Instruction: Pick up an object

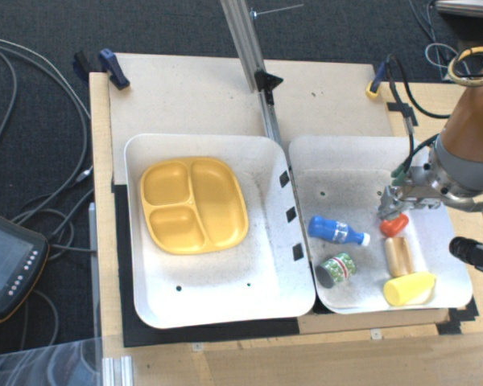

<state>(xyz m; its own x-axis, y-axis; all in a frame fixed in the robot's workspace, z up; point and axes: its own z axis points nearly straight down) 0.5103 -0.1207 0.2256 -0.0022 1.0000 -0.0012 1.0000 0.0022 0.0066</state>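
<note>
The arm point(471, 127) reaches in over the right bin's point(346, 163) right edge, wrist bent downward, gripper point(392, 209) low above the bin floor; whether it is open or closed cannot be told. In the left bin point(157, 300) a yellow divided plate point(193, 205) lies near the left edge. In the right bin a blue bottle point(336, 232) and a green-patterned can point(337, 268) lie toward the left edge. Just below the gripper sits a red-orange piece point(394, 225), then a tan cylinder point(399, 256) and a yellow block point(410, 289) near the front right corner.
</note>
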